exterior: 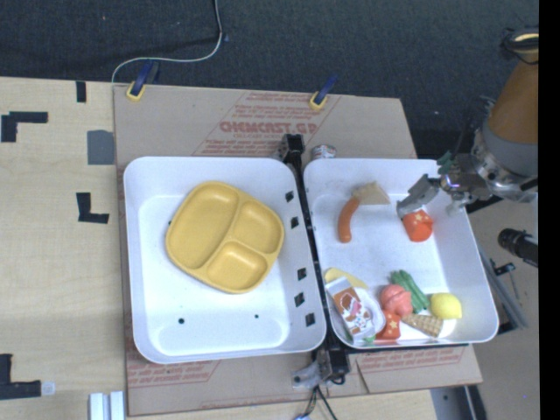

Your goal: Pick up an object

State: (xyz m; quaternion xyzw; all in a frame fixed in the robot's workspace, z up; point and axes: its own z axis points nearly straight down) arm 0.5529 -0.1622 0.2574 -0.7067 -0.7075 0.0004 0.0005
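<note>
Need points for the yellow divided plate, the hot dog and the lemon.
yellow divided plate (225, 236), camera view, on the ridge where its three compartments meet.
hot dog (346, 219), camera view, on the middle of its length.
lemon (445, 305), camera view, on the centre of its rind.

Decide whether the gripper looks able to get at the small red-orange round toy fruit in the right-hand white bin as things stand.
Probably yes. The gripper hovers right beside the red-orange round toy fruit, which lies apart from the other toys on bare floor of the right-hand white bin, nothing covering it.
</note>
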